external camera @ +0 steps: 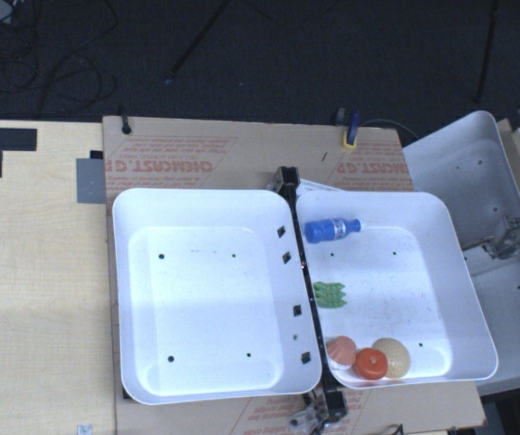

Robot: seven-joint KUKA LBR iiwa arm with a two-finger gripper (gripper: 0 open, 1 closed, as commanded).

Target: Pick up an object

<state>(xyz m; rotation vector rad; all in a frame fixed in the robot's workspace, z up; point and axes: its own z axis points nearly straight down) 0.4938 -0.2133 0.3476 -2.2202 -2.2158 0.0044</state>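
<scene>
Objects for the pick are all sitting in the right bin (pixel 464 270), and going near to far it's looking like this. Down in the near left corner of that bin three round things are huddling together: a pinkish disc (pixel 341 349), a red-orange round piece (pixel 370 363) just beside it and touching or nearly so, and a pale tan dome (pixel 392 356) right behind that one. They're crowding against the bin wall, probably because the floor slopes up at the rim and things slide into the corner (my guess, not something I can prove from one shot). That clump is going to be awkward, since fingers coming down on one would likely bump its neighbours.

A bit farther along, a small green thing (pixel 329 294) is lying by itself close to the divider between the bins, well apart from the clump. Farther still, a blue bottle (pixel 332 230) is lying on its side near the far left corner, cap end pointing right. Being alone with bare floor around it, I'd judge that one the easiest target.

The left bin (pixel 142 211) is sitting alongside, sharing the black centre clips. As for the claw, I can't tell its state, and nothing is being held as far as the bins go, so the pick isn't started yet.
</scene>
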